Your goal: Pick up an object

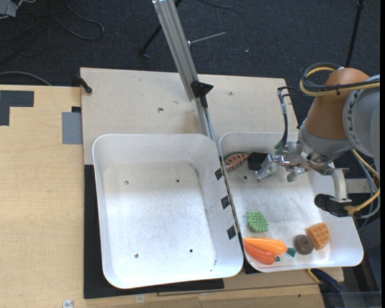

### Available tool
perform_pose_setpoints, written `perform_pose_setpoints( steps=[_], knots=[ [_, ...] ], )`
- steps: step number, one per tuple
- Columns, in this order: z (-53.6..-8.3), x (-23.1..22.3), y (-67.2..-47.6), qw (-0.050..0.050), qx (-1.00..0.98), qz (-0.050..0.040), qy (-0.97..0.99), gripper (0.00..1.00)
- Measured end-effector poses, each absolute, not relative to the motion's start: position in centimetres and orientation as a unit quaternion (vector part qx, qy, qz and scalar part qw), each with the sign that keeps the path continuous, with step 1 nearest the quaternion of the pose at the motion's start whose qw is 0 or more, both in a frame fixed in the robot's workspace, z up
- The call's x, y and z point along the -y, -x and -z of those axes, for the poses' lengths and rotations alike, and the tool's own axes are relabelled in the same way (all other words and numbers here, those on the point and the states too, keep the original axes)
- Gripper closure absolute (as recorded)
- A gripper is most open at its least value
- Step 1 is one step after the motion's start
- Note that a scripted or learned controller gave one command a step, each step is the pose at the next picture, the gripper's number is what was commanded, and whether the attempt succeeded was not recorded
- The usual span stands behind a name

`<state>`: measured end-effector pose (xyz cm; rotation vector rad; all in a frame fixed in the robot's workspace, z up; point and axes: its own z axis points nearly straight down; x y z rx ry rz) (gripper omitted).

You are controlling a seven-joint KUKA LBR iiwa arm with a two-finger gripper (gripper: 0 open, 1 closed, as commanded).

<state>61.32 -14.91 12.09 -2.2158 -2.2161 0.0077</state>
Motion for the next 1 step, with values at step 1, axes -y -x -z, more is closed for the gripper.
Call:
perform_pose_setpoints(
  steps=[1],
  knots=[
    [-9.05,14.8,-61.32,0.001,0.707,-0.0009,0.708,0.0]
  ],
)
